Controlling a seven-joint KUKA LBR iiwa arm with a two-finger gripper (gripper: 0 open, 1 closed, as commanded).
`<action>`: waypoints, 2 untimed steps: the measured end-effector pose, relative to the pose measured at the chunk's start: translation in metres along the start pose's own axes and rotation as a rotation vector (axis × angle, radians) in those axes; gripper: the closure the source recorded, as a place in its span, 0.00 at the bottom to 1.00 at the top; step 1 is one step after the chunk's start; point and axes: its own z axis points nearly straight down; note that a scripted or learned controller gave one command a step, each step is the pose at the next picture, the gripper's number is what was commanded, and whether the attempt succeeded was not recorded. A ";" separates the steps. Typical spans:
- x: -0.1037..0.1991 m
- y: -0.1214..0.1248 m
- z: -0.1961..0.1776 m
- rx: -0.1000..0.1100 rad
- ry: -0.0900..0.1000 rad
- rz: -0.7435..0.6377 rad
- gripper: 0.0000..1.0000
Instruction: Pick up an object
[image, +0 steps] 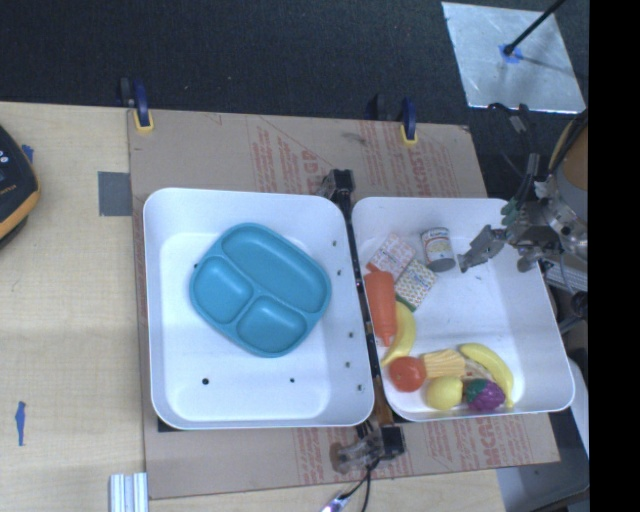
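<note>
camera view: can (436, 244) beside gripper (500, 250)

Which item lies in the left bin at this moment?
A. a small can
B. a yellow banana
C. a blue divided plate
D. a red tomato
C: the blue divided plate lies in the left bin, while the tomato, banana and small can all sit in the right bin.

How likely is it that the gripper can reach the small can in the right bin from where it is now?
Probably yes. The gripper hangs above the right bin, close to the small can. Bare bin floor lies between them. A patterned packet lies beside the can on the far side and may crowd the grasp.
</note>
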 end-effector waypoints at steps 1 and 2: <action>0.009 0.047 0.070 0.003 -0.001 -0.001 0.00; -0.003 0.091 0.150 -0.003 -0.002 -0.002 0.00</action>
